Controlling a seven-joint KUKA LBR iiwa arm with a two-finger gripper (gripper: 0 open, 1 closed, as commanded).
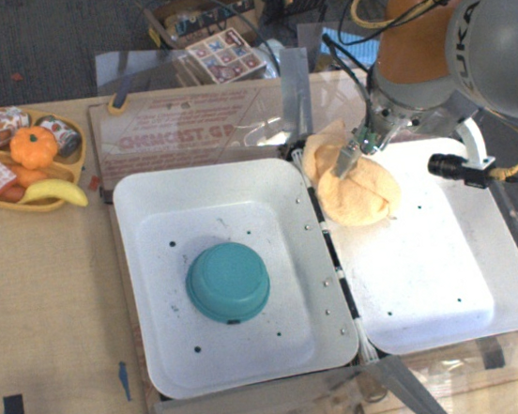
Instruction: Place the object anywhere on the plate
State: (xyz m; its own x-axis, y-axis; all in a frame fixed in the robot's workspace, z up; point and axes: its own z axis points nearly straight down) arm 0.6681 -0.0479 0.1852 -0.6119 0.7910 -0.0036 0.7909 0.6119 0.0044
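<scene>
A soft tan, rounded object (pixel 360 196) lies at the far left corner of the right bin (pixel 455 261), its upper part reaching over the bin's rim. My gripper (pixel 358 150) is right on top of the object's upper half, coming down from the grey and orange arm at the upper right. The teal plate (pixel 228 282) sits in the middle of the left bin (pixel 147 216), well to the left of the gripper and apart from the tan object.
The raised rims of the two bins meet between the object and the plate (pixel 325 240). A black fitting (pixel 453 167) sticks over the right bin's far edge. A yellow dish of toy food (pixel 18 159) stands on the bench at far left.
</scene>
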